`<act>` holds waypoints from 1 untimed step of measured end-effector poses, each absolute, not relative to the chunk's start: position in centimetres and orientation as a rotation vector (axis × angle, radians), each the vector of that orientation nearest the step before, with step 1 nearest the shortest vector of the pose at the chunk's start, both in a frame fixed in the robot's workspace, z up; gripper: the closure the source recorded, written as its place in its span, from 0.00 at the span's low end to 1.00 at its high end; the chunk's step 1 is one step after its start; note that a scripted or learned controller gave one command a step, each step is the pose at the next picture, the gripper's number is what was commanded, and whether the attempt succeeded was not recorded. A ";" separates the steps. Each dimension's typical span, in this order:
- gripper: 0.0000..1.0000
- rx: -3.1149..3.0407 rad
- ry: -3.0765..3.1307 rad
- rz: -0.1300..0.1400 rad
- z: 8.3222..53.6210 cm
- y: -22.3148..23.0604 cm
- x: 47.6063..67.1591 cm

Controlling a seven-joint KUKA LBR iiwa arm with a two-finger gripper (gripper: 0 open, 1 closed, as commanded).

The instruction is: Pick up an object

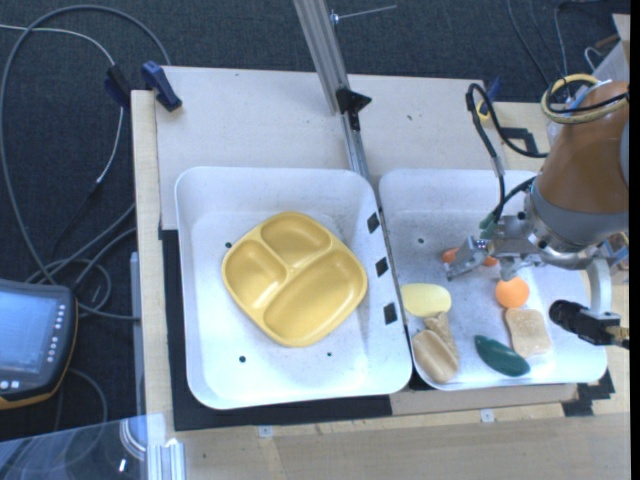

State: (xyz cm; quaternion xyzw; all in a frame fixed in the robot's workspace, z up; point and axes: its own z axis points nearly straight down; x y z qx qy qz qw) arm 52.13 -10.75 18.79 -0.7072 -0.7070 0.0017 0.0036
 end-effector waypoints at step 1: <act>0.00 -2.216 -2.215 0.007 12.4 -10.9 52.0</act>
